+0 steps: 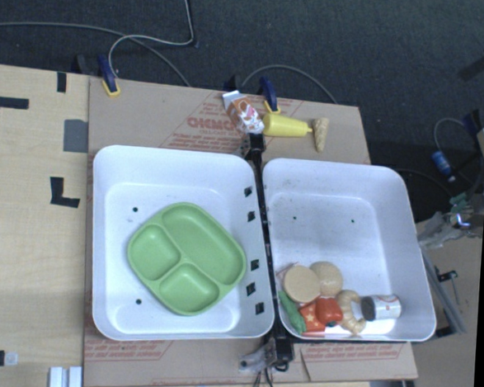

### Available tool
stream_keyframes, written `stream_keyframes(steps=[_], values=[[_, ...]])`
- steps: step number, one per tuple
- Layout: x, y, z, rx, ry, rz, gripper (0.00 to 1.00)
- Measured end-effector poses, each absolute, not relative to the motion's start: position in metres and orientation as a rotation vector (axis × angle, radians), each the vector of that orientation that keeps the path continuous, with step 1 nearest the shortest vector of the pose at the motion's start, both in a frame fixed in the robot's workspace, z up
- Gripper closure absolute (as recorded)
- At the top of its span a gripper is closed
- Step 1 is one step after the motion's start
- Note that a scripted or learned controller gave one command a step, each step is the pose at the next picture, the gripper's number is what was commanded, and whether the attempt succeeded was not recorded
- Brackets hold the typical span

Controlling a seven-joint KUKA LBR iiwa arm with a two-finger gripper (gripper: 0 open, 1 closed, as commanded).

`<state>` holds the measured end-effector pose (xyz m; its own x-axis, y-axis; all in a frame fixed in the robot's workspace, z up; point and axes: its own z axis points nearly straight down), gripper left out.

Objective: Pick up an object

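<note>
Task not begun: nothing lifted. Objects (333, 302) lie clustered in the right bin's (390, 199) near corner; green plate (186, 257) sits in the left bin (111, 171). Gripper state cannot be told. Entire pick remains.

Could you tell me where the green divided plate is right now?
The green divided plate lies flat in the left bin, slightly toward its near right side.

Red print on the cardboard sheet (197, 121) shows (too blurred to read).
</note>
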<state>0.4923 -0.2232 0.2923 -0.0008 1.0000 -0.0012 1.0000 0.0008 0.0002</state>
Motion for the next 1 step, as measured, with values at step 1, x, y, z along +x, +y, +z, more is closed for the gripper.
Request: stream_keyframes(steps=[1], values=[[0.517,-0.2233,0.2565,2.221,2.223,-0.002,1.0]])
